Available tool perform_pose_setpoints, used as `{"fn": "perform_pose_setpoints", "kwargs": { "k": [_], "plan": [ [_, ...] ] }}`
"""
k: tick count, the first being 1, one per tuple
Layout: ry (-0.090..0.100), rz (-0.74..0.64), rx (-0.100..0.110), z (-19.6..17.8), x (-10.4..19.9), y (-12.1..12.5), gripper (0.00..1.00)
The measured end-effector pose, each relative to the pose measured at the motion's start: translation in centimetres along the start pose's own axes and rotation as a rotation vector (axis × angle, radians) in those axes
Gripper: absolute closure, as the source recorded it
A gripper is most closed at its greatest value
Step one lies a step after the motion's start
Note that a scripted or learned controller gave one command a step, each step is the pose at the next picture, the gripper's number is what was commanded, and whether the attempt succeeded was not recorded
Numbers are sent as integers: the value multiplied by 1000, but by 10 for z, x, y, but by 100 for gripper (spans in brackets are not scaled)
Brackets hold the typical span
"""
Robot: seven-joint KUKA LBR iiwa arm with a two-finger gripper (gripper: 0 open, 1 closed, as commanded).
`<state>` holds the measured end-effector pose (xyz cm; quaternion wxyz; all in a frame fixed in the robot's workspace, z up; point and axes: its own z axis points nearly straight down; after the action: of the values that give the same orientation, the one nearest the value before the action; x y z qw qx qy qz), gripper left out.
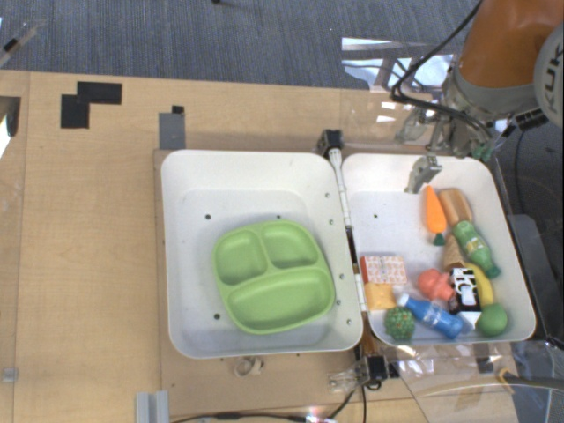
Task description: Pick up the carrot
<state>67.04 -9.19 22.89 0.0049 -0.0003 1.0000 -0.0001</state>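
The orange carrot [434, 211] lies in the right bin [379, 205], near its back right, pointing toward the bin's back wall. A brown roll [456, 205] rests against its right side. My gripper [422, 176] hangs just behind the carrot's far tip, slightly to its left, low over the bin floor. Nothing is visibly held in it. The orange-banded arm [498, 42] comes in from the upper right.
A green bottle [473, 247], banana [484, 287], red toy [432, 283], blue bottle [438, 316], broccoli [399, 322] and a patterned box [383, 269] crowd the right bin's front. A green divided plate [274, 276] sits in the left bin [189, 236].
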Motion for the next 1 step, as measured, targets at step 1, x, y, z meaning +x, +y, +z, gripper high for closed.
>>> {"fn": "perform_pose_setpoints", "kwargs": {
  "k": [1],
  "plan": [
    [10, -106, 2, 141, 3, -93, 0]
  ]
}}
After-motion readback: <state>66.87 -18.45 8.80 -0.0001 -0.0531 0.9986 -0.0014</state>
